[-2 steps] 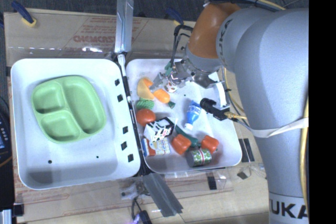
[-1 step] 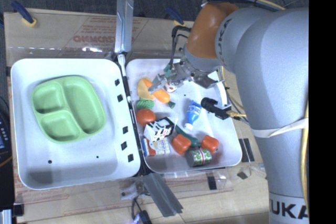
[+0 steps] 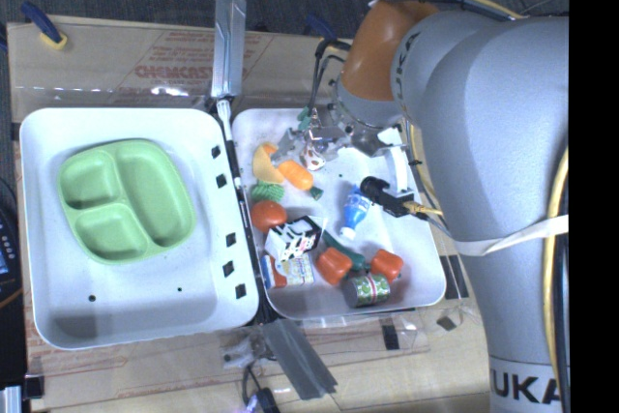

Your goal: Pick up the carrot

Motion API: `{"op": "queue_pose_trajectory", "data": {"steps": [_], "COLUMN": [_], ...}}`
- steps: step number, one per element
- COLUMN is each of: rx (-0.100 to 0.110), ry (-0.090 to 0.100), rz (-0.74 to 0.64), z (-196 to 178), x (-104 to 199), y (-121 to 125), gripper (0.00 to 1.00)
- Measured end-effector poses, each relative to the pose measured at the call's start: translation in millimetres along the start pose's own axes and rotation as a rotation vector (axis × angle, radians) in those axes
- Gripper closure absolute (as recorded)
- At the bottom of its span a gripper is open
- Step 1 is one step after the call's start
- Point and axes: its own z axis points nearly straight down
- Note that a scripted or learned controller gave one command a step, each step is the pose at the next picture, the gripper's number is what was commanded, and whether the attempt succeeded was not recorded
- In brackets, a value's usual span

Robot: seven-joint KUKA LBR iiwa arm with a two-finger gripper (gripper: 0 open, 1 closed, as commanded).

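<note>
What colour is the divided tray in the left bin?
Light green, seen clearly in the camera view: the divided tray lies in the left bin.

In my left bin (image 3: 39, 305) a green divided tray (image 3: 126, 198); in my right bin (image 3: 426, 280) (crowded) a tomato (image 3: 268, 214), a blue bottle (image 3: 354, 212), a green can (image 3: 369, 289).

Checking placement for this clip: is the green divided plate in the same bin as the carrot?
No, the green plate sits in the left bin; the carrot lies in the right bin.

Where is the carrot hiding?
The carrot lies in the right bin, near its left wall, beside a yellow piece and just below-left of the gripper.
</note>
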Motion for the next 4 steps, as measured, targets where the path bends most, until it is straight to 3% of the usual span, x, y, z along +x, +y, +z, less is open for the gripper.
{"op": "queue_pose_trajectory", "data": {"steps": [1, 2, 3, 4], "rx": [-0.041, -0.054, 0.002, 0.003], "ry": [-0.007, -0.004, 0.003, 0.007], "rz": [0.117, 0.152, 0.174, 0.169], "z": [1.0, 0.9, 26.8, 16.4], "x": [8.3, 9.1, 15.4, 17.2], "y": [-11.7, -19.5, -37.4, -36.5], "gripper": [0.0, 0.0, 0.0, 1.0]}}
